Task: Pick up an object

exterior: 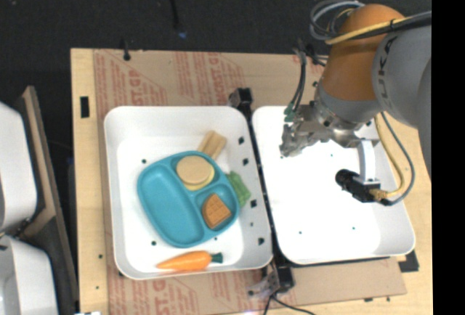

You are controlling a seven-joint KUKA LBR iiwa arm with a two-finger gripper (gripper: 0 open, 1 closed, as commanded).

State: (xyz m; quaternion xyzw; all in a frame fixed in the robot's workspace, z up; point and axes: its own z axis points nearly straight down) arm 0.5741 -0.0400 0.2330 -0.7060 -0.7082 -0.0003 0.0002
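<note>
The left bin (123, 161) holds a blue divided tray (168, 205) with a round tan cookie (196, 170) and a brown waffle-like piece (216, 210) in its compartments. A wooden block (213, 143) lies just behind the tray, a green piece (239, 189) at its right side, and an orange carrot (190, 260) near the bin's front wall. My gripper (292, 141) hangs over the back left part of the right bin (334, 234), pointing down, with nothing seen between its fingers.
The arm's orange band (357, 52) and grey wrist loom over the right bin's back right. A black cable fitting (356, 185) with a yellow cable hangs above that bin's right side. A black clamp (242, 98) sits between the bins at the back.
</note>
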